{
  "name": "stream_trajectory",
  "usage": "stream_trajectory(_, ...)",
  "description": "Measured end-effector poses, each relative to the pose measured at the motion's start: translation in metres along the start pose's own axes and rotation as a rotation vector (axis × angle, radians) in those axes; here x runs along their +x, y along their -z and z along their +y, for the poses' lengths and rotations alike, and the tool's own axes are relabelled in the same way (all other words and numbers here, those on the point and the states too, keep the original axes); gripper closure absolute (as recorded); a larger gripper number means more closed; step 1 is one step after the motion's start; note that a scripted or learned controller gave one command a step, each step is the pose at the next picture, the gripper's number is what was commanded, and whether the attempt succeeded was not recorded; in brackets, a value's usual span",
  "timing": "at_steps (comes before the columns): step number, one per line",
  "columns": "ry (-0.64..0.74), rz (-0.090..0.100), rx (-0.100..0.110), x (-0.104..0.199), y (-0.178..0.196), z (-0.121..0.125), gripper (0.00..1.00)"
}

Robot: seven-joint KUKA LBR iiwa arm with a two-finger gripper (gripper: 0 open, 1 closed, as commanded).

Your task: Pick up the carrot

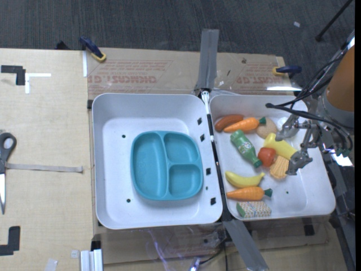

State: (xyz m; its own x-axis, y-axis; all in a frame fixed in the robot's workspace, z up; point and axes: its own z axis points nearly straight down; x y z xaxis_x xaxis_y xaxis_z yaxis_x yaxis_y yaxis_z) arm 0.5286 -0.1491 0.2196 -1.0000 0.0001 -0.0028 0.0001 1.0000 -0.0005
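Although the arm has reached in over the right-hand shallow white bin (316, 205), nothing suggests the pick has begun in earnest: both orange toy carrots with green tops lie loose among the other play food. One carrot (242, 124) rests near the bin's far edge, just beside a reddish-brown sausage (227, 120); the other carrot (247, 193) lies nearer the front, just below a yellow banana (243, 179) and above a small corn cob (254, 209). The claw (295, 148) hangs at the right side of the bin, its two fingers spread apart with nothing between them, close to a yellow pepper (282, 148) and well apart from either carrot. Reaching, closing and lifting all look left to do. The teal divided plate (167, 165) sits in the left bin (107, 168).
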Motion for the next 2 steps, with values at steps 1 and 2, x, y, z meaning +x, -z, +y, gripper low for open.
stream_trajectory(1,-0.259,-0.002,0.001,-0.075,-0.127,-0.01,0.0)
stream_trajectory(2,-0.498,-0.001,0.001,-0.113,-0.126,0.026,0.0)
